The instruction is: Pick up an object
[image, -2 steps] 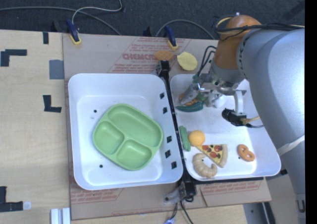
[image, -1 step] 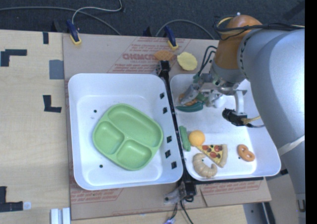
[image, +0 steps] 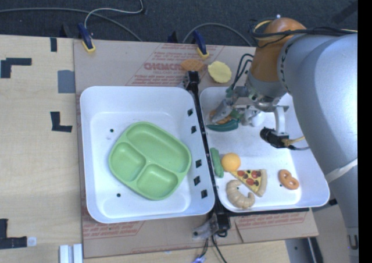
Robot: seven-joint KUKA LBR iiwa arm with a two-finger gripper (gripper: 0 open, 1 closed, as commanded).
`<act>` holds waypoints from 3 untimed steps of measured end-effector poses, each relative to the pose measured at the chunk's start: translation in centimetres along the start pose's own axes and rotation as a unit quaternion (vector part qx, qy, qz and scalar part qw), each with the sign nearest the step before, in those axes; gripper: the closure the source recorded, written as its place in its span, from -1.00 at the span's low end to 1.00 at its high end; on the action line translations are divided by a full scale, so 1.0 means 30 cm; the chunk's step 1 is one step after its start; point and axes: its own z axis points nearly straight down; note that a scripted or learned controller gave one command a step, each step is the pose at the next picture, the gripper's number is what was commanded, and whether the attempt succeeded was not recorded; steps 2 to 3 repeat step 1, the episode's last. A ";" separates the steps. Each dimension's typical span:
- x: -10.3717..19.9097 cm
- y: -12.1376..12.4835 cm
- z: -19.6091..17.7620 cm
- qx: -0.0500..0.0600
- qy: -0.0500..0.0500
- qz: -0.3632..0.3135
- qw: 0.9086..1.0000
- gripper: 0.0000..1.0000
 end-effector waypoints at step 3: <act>-0.004 0.001 0.000 0.000 0.002 -0.001 1.000 -1.00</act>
